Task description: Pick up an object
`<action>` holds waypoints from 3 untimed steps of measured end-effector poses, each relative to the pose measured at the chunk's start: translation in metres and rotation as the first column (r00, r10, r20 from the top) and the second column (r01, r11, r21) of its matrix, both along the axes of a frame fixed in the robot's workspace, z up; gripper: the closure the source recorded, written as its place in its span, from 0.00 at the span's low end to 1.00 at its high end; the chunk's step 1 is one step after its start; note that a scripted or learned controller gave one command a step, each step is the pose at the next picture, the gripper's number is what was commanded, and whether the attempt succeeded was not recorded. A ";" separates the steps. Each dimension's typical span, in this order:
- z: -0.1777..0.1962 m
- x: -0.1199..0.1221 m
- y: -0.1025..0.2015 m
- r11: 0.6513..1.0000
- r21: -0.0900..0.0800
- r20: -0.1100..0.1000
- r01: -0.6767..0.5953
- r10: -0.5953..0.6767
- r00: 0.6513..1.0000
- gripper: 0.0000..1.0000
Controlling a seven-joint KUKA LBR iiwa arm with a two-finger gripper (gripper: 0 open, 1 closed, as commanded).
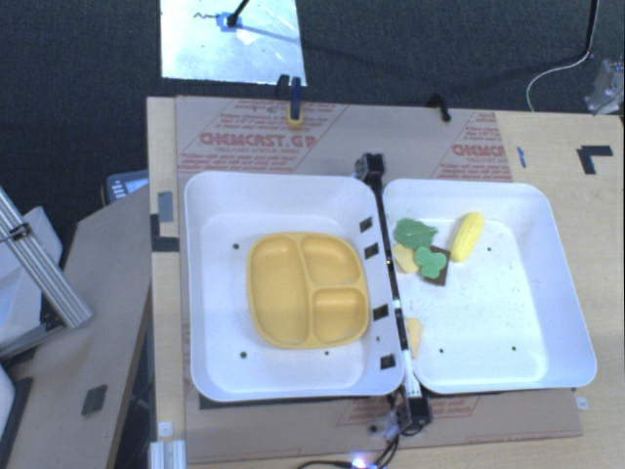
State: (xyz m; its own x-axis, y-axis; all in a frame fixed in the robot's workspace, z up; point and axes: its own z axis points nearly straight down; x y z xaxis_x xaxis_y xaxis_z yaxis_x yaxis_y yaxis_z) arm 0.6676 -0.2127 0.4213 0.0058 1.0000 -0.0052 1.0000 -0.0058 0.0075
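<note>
Two white bins share our desk [547, 135]; we cannot tell the end effector's state. Corn cob [467, 235] and green toys [415, 233] crowd the right bin's [547, 360] left edge, leaving open floor rightward.

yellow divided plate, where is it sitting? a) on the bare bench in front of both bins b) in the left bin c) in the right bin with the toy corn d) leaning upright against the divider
b: the yellow divided plate lies flat on the floor of the left bin, while the toy corn cob lies in the right bin.
</note>
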 end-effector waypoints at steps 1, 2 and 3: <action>0.123 -0.018 0.007 1.000 -0.001 0.008 -0.011 0.011 1.000 1.00; 0.116 -0.133 0.008 1.000 0.004 -0.004 -0.003 0.003 1.000 1.00; 0.114 -0.169 0.006 1.000 0.004 -0.005 -0.006 0.006 1.000 1.00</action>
State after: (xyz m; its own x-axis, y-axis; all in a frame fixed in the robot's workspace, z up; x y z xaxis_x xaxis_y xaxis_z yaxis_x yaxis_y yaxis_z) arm 0.4991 -0.2065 0.5355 -0.0004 1.0000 -0.0008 1.0000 0.0004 0.0027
